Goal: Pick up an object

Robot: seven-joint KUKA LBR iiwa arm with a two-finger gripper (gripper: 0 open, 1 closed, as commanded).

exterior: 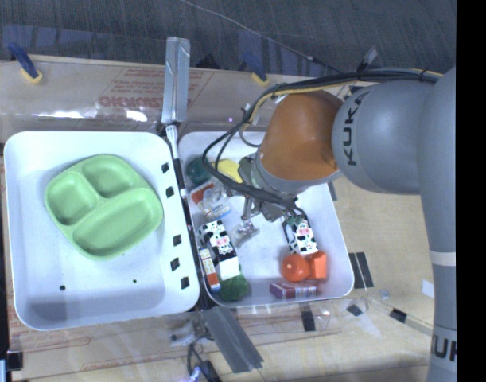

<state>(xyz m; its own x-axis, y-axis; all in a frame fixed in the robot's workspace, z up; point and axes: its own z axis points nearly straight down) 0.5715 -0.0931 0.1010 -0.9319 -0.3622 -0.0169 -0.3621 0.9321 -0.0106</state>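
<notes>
Gripper [250, 228] low over right white bin's [338, 237] middle, opening impossible to tell. Small orange round toy [293, 268] near bin's front right corner: probably light, smooth, slippery; best pinched across its middle.

A light wooden bench [83, 86] under clear plastic sheet stands on dark grey carpet [75, 6].

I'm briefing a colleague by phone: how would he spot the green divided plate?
Look in the left white bin. The green divided plate lies there alone, pale green, with three compartments. The toys all sit in the right bin.
</notes>
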